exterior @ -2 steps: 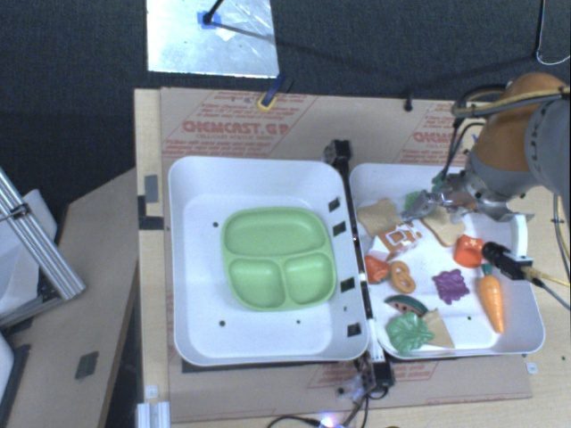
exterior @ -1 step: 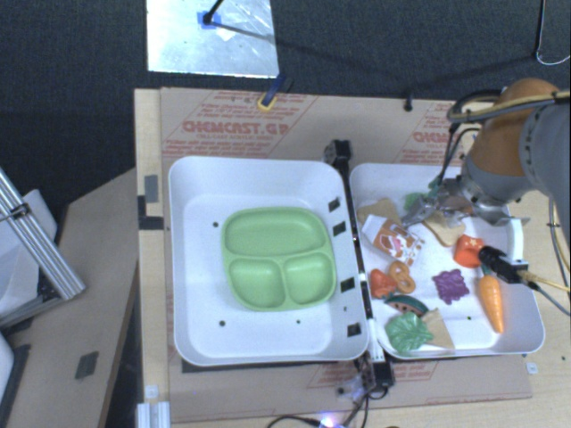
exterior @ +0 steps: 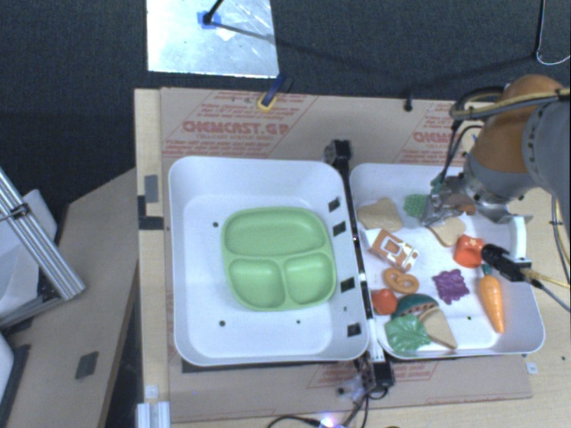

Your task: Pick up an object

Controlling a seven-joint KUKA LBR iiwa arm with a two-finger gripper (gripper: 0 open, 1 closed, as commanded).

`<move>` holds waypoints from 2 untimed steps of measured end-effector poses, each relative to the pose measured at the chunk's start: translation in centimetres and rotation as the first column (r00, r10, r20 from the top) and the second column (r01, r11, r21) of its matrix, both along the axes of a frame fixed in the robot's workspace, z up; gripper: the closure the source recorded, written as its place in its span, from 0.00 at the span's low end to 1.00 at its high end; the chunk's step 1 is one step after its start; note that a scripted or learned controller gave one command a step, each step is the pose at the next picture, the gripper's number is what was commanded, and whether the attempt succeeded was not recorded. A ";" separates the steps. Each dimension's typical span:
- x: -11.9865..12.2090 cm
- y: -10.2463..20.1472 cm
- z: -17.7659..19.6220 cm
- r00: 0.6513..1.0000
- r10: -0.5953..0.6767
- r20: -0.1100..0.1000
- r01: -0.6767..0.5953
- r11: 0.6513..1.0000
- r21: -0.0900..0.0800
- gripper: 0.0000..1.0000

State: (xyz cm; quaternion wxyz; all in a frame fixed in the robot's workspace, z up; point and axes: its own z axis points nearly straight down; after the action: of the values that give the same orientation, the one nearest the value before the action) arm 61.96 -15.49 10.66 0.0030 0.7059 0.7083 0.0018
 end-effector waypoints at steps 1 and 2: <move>-0.3 0.2 4.5 1.000 0.000 -0.002 0.000 1.000 0.001 1.00; -0.6 1.2 10.0 1.000 0.003 0.000 -0.003 1.000 0.001 1.00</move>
State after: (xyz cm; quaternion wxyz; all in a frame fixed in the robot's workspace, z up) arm 61.37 -14.32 20.66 0.0028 0.7049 0.7093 0.0020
